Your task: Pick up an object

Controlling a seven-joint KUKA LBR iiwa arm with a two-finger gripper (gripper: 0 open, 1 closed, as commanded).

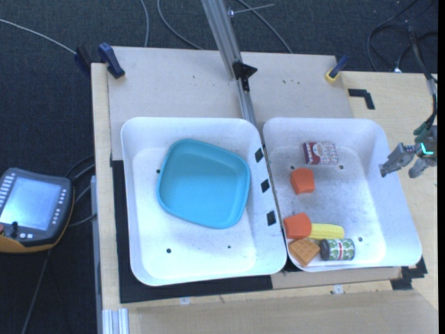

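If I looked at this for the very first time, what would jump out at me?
Most likely the big turquoise plate, lying alone in the left white bin. Next, the bright little things in the right white bin: a red-and-white carton near the back, an orange block in front of it, and a colourful huddle in the near left corner. The gripper hangs at that bin's right rim.

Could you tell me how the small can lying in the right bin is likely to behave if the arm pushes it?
The small can lies on its side, so it would probably roll. The yellow corn touching it might block rolling that way.
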